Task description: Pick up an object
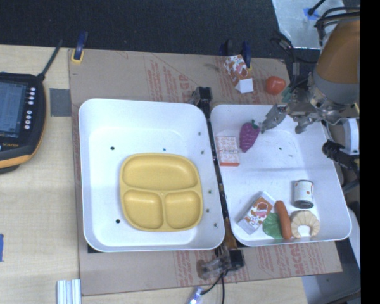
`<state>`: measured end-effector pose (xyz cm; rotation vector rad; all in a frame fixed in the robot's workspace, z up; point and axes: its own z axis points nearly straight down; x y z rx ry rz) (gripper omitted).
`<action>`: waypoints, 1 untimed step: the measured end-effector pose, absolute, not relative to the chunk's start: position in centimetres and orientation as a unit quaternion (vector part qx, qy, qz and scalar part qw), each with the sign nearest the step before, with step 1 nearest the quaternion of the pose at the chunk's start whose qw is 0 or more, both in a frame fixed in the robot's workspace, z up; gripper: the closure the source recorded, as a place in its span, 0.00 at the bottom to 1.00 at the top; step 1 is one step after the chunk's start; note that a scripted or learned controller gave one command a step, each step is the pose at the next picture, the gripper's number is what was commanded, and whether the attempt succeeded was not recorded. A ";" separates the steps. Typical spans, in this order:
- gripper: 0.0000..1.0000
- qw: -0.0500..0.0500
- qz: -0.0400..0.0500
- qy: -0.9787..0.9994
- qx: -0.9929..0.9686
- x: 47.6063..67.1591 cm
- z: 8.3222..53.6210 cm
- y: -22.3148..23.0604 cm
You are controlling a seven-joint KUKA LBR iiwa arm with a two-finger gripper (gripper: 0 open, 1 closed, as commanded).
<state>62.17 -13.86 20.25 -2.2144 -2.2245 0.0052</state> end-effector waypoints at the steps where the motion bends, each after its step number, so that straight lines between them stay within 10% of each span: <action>1: 0.00 0.002 0.003 -0.709 -0.705 65.5 9.2 -12.2</action>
